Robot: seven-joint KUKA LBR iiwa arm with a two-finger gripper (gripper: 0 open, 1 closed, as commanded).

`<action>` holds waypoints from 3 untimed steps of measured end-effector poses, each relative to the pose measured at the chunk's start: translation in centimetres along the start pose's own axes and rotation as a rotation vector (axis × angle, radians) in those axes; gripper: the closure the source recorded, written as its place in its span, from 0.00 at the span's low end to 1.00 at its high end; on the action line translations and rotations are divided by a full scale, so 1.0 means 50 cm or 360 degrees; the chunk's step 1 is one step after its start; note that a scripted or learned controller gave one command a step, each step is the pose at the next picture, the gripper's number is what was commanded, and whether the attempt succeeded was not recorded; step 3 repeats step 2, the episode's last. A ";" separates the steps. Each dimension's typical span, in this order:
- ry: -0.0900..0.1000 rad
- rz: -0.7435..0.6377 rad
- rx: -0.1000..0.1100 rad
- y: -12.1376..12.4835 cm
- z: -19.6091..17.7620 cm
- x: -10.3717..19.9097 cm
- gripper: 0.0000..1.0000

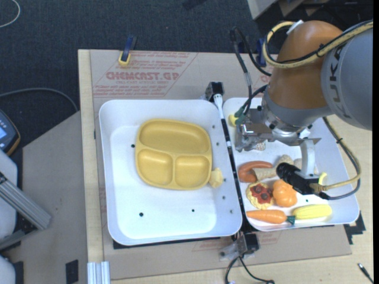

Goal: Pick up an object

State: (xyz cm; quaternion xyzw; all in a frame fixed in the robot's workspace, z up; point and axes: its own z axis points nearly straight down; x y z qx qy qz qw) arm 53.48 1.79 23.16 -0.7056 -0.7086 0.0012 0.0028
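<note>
From my station I see the gripper (253, 136) hanging low over the upper part of the right bin (346, 185), just above the toy food; I cannot tell from this slant how it is set. Nothing appears lifted, so I judge the approach step is in hand. The nearest candidate, a sausage (254, 170), lies just below it, long axis roughly left to right, its right end tilted slightly up. Next I would need a short descent centred on it, closing across its short width. A carrot (267, 216) and corn cob (312, 212) lie near the front edge. The left bin (118, 176) holds 1 yellow divided plate (173, 154).
</note>
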 end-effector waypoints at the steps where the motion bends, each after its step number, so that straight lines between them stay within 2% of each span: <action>1: -0.0003 0.0008 -0.0002 0.006 0.031 -0.017 1.00; 3: -0.0004 0.0009 -0.0011 0.013 0.006 -0.022 1.00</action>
